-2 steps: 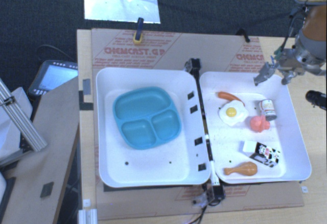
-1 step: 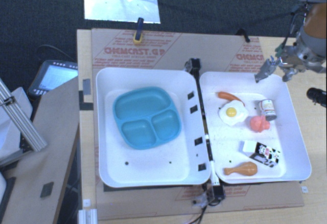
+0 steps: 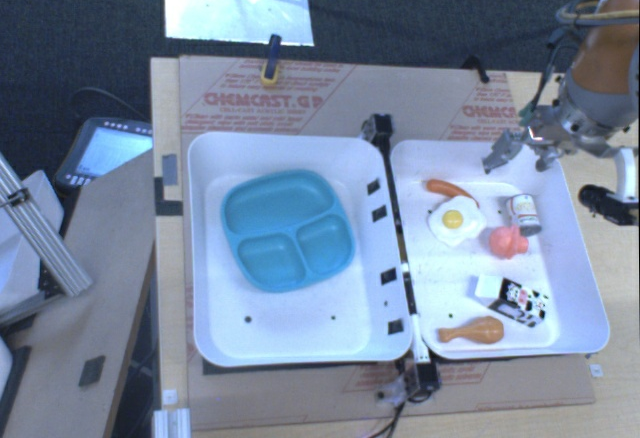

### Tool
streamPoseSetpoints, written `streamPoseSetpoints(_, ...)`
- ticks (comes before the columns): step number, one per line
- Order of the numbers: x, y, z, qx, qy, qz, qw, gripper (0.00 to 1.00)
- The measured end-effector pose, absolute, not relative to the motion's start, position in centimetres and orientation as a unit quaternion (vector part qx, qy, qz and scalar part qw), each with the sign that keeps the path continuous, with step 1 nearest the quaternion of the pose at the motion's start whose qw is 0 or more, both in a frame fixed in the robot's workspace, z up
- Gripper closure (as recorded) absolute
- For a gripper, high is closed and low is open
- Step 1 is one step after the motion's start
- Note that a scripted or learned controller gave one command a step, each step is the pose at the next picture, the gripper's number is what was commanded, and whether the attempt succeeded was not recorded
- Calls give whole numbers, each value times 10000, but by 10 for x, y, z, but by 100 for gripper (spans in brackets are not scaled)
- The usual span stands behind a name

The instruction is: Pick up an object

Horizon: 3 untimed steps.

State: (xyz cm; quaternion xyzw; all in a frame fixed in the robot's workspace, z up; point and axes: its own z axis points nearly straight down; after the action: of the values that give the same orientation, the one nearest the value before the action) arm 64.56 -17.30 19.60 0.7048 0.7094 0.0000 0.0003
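Overhead, the tool hangs spread open, gripping nothing, above the right bin.

The bench bears two white bins side by side, left bin and right bin.

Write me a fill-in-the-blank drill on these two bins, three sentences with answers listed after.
1. The blue divided tray lies in the ____ bin as the camera sees it.
2. The fried egg toy has a ____ yolk.
3. The toy drumstick lies nearest the ____ edge of the right bin, and the gripper hovers over the far edge.

Answers: left; yellow; near
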Motion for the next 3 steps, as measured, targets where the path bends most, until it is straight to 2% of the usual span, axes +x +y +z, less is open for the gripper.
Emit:
streamPoseSetpoints(1, 647, -173, 156, 7052, 7090, 2, 9, 0)
streamPoseSetpoints(2, 640, -171, 112, 7062, 7080, 0, 2, 0)
streamPoseSetpoints(3, 642, -171, 125, 7057, 7085, 15, 28, 100)
